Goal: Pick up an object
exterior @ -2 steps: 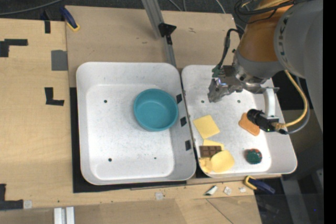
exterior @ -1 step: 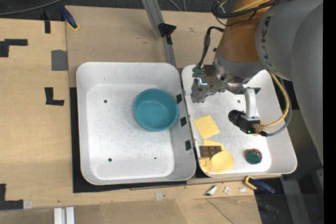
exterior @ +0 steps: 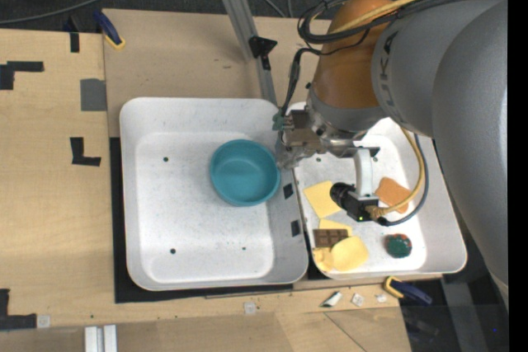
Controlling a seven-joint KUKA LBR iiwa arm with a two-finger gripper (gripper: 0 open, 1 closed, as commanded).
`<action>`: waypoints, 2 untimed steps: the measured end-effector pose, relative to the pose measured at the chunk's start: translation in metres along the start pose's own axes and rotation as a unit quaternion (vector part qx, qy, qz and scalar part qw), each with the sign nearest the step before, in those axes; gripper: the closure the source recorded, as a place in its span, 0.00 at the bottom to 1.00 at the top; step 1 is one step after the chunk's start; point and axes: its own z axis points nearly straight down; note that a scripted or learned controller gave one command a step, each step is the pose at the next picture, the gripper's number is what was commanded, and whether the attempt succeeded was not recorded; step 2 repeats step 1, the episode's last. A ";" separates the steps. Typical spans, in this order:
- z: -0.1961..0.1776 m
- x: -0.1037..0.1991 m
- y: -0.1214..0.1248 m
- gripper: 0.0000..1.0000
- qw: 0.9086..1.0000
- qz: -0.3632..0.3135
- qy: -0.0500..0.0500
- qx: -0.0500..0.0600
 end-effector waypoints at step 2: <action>-0.015 0.051 0.003 1.00 1.000 0.000 0.000 -0.001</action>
